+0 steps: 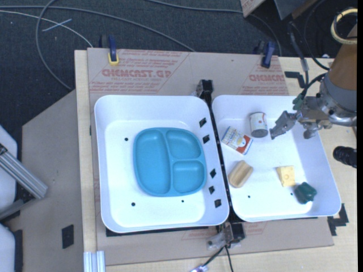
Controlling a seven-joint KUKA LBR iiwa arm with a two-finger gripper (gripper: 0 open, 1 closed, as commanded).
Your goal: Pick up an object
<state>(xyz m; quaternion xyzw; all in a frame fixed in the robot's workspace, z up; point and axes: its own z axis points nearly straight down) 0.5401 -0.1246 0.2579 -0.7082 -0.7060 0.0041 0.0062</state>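
Robotics lab: clamped board counter (170,67) carrying two white bins (108,152), loose cables (68,4) on dark carpet (34,61), grey arm (340,89).

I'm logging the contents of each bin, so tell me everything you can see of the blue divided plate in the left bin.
The blue divided plate is a light blue tray with rounded corners, smooth and matte like plastic. Raised ridges split it into three compartments: one long section on the view's left side and two smaller ones on the right, stacked one above the other. It lies flat, right side up and slightly rotated, near the middle of the left bin, resting on its white floor. Nothing else touches it.
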